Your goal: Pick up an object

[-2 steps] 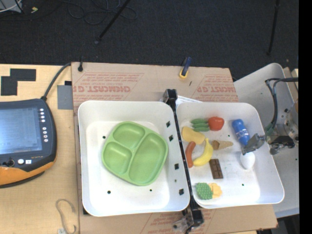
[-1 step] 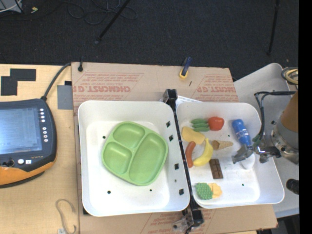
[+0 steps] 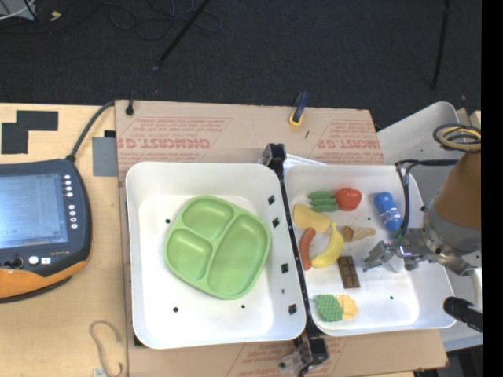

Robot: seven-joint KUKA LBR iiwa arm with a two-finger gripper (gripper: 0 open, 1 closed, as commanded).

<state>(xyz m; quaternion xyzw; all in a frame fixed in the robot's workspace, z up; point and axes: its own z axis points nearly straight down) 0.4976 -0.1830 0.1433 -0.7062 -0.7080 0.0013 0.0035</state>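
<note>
A green plate (image 3: 218, 245) fills the left bin (image 3: 149, 210). In the right bin (image 3: 393, 309), going rightward: sausage (image 3: 306, 247), banana (image 3: 328, 249), brown block (image 3: 348, 271), with the corn (image 3: 335, 307) at six o'clock and the tomato (image 3: 348, 199) at twelve. My jaws (image 3: 379, 257) hover just right of the block, at its three o'clock; released or clenched, I cannot tell.

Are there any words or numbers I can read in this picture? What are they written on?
"CHEMCAST GP": red print, upside down, on the brown cardboard sheet behind the left bin; it comes again behind the right bin.
Small red lines under each print: too blurred to read.
Red print on the cardboard's front edge: too blurred to read.
Screen of the handheld control pad: text too small to read.
</note>
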